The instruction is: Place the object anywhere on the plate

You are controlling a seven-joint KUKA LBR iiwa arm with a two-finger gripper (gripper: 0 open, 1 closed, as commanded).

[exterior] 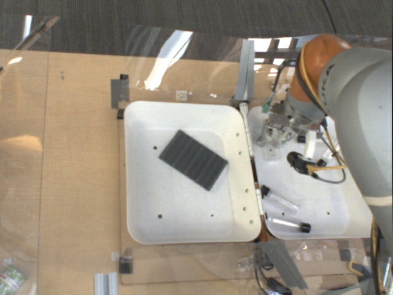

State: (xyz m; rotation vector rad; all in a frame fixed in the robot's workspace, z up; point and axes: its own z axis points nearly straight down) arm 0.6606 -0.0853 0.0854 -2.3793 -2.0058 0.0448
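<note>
Seen from above at a slant: dark ribbed plate (194,160), lying flat and turned askew, in the middle of the left white bin (132,183) on the wooden bench (67,165). Right of the plate, beyond the seam between the two bins, the right white bin (344,208), much of it covered by the grey arm (362,103) with its orange band (316,57). Gripper (274,133) low over that bin, to the right of the plate and slightly farther back, wrapped in brackets and wiring; released or clenched, impossible to tell, and nothing visibly grasped. Just below it, a black fitting with a yellow cable (299,162), its nature hard to make out. Right of the plate and nearer the camera, a clear tube with a black cap (287,225), lying on its side at the bin's near edge, well apart from the plate. Between that tube and the gripper, a second clear piece (279,198), see-through against the white floor and too faint to identify. Arm cut off at the right edge.
</note>
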